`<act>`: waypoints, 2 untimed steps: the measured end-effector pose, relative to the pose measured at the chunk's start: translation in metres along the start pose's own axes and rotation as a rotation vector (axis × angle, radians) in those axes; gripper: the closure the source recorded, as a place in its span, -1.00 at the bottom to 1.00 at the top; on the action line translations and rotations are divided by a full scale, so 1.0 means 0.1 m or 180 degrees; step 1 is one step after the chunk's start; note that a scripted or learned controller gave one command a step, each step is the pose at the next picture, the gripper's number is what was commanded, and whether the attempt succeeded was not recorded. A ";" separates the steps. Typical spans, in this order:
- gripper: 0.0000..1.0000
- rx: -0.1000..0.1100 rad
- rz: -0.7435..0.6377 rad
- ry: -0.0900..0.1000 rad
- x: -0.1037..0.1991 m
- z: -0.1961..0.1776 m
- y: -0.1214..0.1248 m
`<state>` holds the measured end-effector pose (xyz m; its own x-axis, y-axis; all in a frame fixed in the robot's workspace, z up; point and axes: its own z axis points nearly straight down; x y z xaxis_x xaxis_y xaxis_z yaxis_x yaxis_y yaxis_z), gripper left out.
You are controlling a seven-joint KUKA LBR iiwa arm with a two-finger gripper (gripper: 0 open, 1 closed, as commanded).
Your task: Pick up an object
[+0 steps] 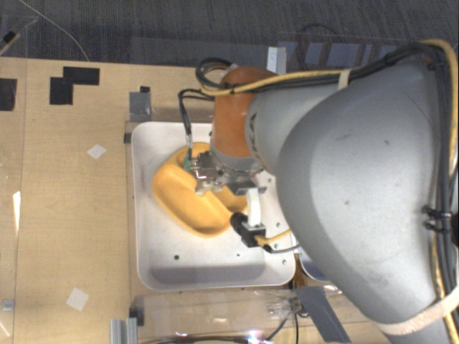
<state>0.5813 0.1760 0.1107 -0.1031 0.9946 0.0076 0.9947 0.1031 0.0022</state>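
Hovering hand point(215, 185) over yellow object point(183, 196), grip state unclear, white bin point(154, 253) floor bare along near edge.

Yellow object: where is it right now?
In the camera view the yellow object lies in the white bin, left of centre, directly beside and partly under the arm's wrist.
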 end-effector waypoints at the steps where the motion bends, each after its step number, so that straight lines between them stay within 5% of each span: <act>1: 1.00 0.0009 0.0360 -0.0074 0.38 0.11 0.09; 2: 1.00 0.0034 0.0344 -0.0091 0.35 0.02 0.08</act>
<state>0.5853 0.2121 0.1090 0.0047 0.9998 -0.0213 1.0000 -0.0048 -0.0078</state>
